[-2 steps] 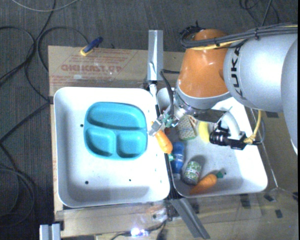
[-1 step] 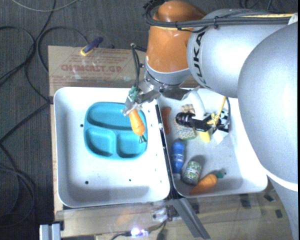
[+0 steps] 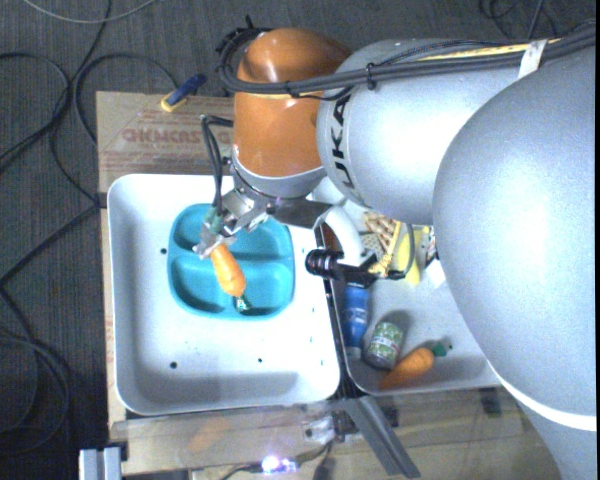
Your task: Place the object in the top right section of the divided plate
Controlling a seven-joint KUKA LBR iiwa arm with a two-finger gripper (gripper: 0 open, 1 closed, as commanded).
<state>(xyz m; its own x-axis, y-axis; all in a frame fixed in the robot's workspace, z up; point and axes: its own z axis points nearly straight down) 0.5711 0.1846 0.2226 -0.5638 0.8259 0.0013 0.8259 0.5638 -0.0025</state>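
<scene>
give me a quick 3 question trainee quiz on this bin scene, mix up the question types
1. True or false: the blue divided plate sits in the left white bin.
2. Multiple choice: the carrot near the end effector is (a) on the bench outside the bins, (b) over the divided plate, (c) in the right white bin.
3. Fill in: a second carrot lies in the right white bin beside a small green ____.

Key
1. True.
2. b: the orange carrot shows over the plate, just below the end effector.
3. can: the green can lies next to the second carrot.
</scene>
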